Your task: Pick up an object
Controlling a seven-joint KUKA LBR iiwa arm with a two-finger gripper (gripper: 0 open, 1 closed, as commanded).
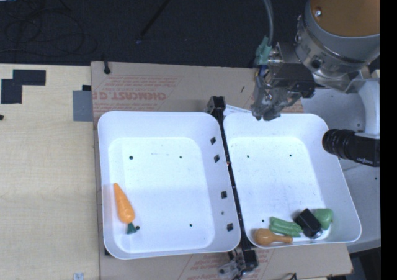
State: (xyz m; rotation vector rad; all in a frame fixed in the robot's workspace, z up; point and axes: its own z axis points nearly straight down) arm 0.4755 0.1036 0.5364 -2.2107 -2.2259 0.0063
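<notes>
Red print on the cardboard sheet (155,89) under the bins runs upside down and I can't read it from here. The gripper (268,113) hangs over the right bin's (279,167) far rim; whether the jaws are open or closed, I cannot tell. A carrot (123,203) lies in the left bin (161,148). A black block (308,222) partly covers green pieces (286,226) beside an orange gourd (272,237).

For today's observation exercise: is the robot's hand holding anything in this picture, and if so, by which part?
Nothing is held. The hand hangs above the far edge of the right bin, apart from the carrot and the other toys.
</notes>
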